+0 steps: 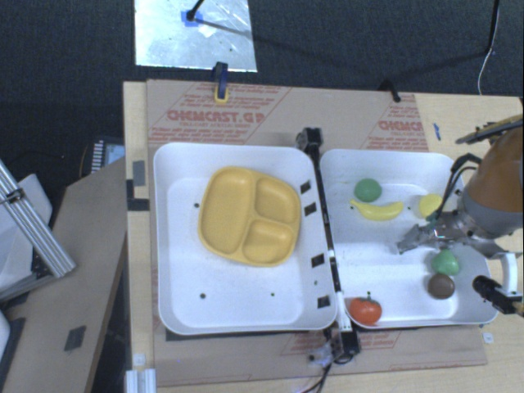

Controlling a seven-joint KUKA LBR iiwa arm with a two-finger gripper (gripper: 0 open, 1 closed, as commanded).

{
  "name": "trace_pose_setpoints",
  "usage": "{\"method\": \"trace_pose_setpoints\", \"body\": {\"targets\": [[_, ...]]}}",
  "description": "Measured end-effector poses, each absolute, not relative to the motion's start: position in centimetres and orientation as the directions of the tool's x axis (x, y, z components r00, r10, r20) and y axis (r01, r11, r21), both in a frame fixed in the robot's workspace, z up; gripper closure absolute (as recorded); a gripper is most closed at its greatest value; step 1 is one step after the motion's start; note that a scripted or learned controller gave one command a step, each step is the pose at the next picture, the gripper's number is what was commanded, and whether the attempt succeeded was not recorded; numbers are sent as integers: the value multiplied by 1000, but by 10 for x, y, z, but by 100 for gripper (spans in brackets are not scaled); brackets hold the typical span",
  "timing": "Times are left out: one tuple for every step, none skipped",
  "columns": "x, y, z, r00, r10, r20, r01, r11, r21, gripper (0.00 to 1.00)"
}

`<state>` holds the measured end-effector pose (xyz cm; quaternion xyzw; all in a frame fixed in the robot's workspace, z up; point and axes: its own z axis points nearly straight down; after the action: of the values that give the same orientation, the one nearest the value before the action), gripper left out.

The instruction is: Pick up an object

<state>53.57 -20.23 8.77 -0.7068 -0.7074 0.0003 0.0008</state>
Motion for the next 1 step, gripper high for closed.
{"method": "trace_pose_setpoints", "body": {"targets": [[537,-203,101,-1,1000,-2,1000,1,4,100]]}}
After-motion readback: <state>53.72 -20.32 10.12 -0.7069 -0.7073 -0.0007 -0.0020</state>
